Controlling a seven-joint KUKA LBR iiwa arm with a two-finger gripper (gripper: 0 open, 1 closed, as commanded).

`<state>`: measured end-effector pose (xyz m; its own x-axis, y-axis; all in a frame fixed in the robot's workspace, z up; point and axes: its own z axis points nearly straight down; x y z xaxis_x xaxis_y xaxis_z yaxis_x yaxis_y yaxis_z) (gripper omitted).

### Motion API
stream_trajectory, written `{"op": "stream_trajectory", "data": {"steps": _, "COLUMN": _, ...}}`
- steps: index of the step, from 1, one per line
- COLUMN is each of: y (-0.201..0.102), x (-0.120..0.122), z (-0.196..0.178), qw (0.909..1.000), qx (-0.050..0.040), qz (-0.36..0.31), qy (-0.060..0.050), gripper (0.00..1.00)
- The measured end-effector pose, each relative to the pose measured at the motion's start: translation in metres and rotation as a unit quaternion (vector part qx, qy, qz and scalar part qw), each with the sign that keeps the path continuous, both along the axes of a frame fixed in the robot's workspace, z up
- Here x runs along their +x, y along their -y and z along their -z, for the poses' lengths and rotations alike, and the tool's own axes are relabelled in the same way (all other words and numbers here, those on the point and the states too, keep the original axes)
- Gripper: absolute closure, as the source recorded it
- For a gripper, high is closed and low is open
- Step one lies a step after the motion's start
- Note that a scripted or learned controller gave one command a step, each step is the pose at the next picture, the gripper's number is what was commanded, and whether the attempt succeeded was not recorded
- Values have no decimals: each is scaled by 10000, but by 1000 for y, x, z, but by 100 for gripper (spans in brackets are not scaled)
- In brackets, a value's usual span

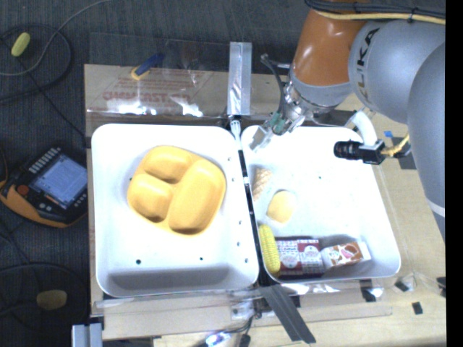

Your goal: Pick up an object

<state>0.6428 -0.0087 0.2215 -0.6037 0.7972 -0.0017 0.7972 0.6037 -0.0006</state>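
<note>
The gripper [266, 132] sits at the upper-left corner of the right bin [376, 194]; whether it is released or clenched cannot be told; nothing is visibly grasped. Candidate objects lie in that bin: a round yellow piece [281, 207], a corn cob [269, 249], a printed packet [318, 255]. No pick is complete; selection, descent, grasp and lift remain.

Black letters run down the grey arm casing [365, 49], cut off and unreadable. Reddish print on the clear plastic sheet [152, 85] and the red-and-white packet [318, 255] stays too blurred to read.
</note>
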Motion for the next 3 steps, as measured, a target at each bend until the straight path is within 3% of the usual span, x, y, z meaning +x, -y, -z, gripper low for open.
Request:
{"op": "stream_trajectory", "data": {"steps": 1, "y": -11, "x": 13, "z": 0, "qw": 9998, "qx": 10, "qz": 204, "qy": 0, "gripper": 100}}
{"op": "stream_trajectory", "data": {"steps": 2, "y": -5, "x": 26, "z": -1, "qw": 9971, "qx": -6, "qz": -762, "qy": 6, "gripper": 100}}
{"op": "stream_trajectory", "data": {"steps": 3, "y": -44, "x": -17, "z": 38, "qw": 9813, "qx": 9, "qz": -1925, "qy": -5, "gripper": 100}}
